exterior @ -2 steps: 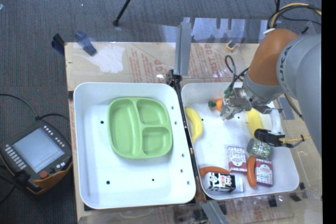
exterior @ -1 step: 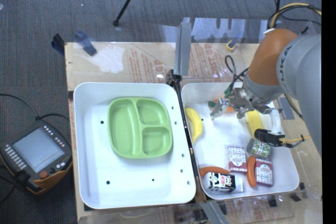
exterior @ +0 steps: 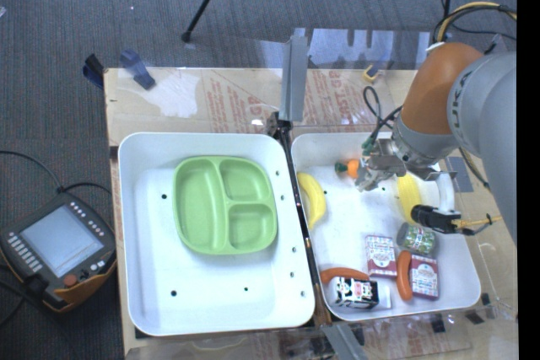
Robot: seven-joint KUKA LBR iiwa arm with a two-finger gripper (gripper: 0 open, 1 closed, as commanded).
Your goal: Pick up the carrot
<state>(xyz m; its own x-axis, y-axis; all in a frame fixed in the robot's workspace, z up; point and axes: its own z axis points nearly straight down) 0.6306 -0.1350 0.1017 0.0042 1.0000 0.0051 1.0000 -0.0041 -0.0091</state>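
Observation:
The carrot is a small orange piece with a green tip, lying near the back of the right bin. My gripper hangs low over the same bin, just right of the carrot and very close to it. The gripper's body hides its tips, so I see nothing held in it. The grey arm with the orange band reaches in from the right.
A banana lies by the right bin's left wall and a second yellow fruit lies right of the gripper. Red boxes, sausages, a green item and a small can crowd the front. The left bin holds a green divided plate.

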